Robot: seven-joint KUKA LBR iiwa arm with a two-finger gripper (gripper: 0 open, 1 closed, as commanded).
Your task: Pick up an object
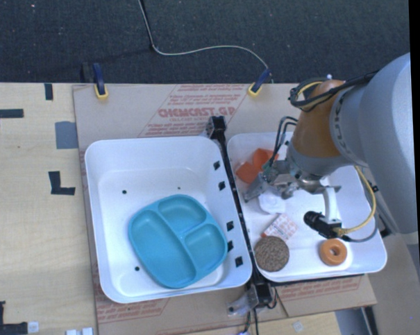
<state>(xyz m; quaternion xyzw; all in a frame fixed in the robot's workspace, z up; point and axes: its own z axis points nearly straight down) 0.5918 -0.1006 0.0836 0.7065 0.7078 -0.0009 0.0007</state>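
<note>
Two white bins (104, 203) side by side on cardboard sheet (187, 112), clamped at back edge by two clips (99, 88); black cable (191, 49) behind.

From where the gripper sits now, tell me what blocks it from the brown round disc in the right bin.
Nothing visible stands between them. The gripper is low in the right bin, and the brown disc lies nearer the front wall; the checkered packet sits just off that line.
</note>
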